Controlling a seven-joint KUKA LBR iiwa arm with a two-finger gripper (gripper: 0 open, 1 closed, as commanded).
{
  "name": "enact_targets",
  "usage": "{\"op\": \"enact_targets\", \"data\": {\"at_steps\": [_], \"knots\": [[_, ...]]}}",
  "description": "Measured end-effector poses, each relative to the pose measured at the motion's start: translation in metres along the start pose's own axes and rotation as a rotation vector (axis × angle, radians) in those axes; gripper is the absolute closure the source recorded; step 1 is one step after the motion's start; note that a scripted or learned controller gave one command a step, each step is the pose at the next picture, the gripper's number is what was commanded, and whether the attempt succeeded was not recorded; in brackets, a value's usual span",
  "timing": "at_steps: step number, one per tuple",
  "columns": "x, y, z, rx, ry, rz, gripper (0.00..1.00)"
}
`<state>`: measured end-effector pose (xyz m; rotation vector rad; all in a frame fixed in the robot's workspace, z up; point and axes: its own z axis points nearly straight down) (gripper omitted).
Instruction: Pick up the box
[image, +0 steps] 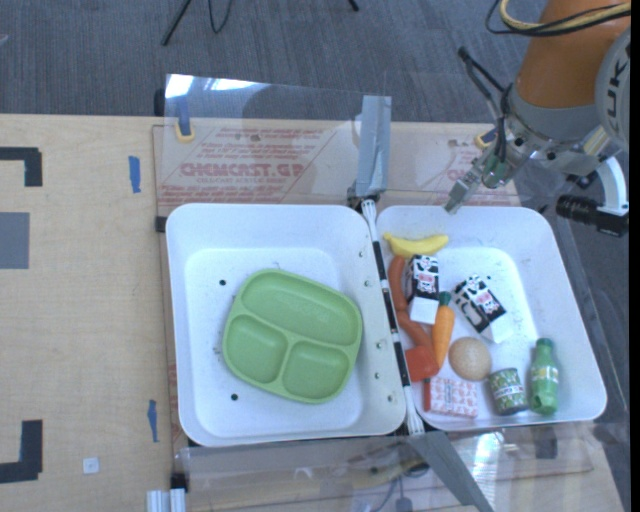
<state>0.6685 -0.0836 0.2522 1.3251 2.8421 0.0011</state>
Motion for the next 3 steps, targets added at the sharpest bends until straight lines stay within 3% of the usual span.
{"op": "enact_targets", "data": {"at_steps": [1, 2, 3], "knots": [[0.006, -0.093, 0.114, 0.004, 0.005, 0.021, 1.0], [-0.056, -0.128, 0.135, -0.022, -0.035, 0.071, 1.0], [-0.076, -0.128, 0.127, -0.006, -0.011, -0.058, 1.0]]}}
